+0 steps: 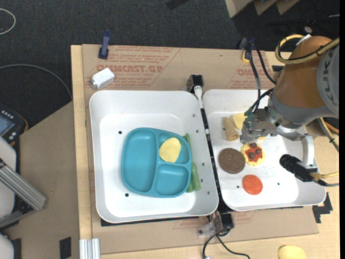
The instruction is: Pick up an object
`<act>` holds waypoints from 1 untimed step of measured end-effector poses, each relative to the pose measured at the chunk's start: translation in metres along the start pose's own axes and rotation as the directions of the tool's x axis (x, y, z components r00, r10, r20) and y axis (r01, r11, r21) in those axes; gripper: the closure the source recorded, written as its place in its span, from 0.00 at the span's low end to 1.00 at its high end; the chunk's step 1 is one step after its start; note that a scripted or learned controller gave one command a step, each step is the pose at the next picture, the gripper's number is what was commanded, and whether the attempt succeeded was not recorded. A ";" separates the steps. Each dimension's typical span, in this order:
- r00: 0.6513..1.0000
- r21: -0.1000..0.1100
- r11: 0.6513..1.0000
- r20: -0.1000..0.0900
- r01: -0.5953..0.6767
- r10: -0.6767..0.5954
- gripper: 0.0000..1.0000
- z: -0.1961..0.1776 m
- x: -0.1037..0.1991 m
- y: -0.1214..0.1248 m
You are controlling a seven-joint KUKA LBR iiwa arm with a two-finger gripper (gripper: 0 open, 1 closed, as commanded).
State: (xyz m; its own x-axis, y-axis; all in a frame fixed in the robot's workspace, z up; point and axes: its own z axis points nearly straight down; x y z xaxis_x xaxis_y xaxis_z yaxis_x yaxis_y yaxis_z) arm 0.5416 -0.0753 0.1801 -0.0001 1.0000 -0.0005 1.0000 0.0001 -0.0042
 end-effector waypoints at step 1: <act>1.000 -0.001 1.000 0.004 -0.008 0.008 1.00 0.049 -0.094 0.013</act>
